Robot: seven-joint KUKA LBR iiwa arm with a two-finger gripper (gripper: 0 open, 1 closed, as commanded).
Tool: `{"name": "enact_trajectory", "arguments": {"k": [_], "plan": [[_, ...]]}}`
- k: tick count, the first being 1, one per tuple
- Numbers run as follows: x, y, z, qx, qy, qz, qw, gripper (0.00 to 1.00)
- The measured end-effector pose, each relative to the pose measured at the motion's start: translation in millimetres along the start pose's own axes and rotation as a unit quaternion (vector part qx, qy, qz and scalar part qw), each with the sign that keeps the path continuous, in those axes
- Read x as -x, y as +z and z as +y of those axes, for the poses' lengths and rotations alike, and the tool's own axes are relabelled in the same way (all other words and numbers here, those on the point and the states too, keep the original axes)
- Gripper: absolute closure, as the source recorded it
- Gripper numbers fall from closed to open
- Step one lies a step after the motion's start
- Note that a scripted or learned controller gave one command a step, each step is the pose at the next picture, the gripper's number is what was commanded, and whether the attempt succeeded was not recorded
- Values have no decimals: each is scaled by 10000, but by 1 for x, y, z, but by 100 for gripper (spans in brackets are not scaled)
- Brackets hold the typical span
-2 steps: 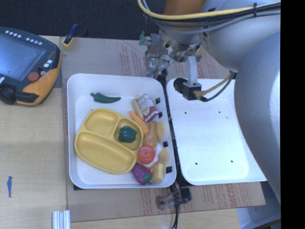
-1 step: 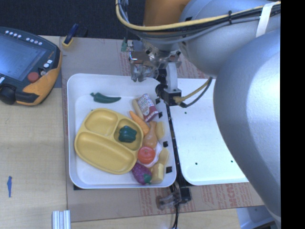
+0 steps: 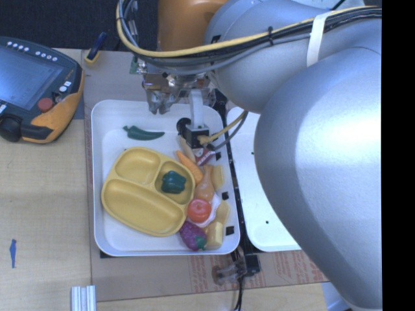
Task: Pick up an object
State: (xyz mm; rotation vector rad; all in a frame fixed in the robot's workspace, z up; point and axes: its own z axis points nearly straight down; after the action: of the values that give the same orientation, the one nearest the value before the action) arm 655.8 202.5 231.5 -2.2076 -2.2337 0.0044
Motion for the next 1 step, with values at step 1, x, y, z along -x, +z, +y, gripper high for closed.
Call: {"name": "enact_trajectory", "arguments": {"k": [1], "plan": [[-6,-72,1,25,21,8,10000,100]]}}
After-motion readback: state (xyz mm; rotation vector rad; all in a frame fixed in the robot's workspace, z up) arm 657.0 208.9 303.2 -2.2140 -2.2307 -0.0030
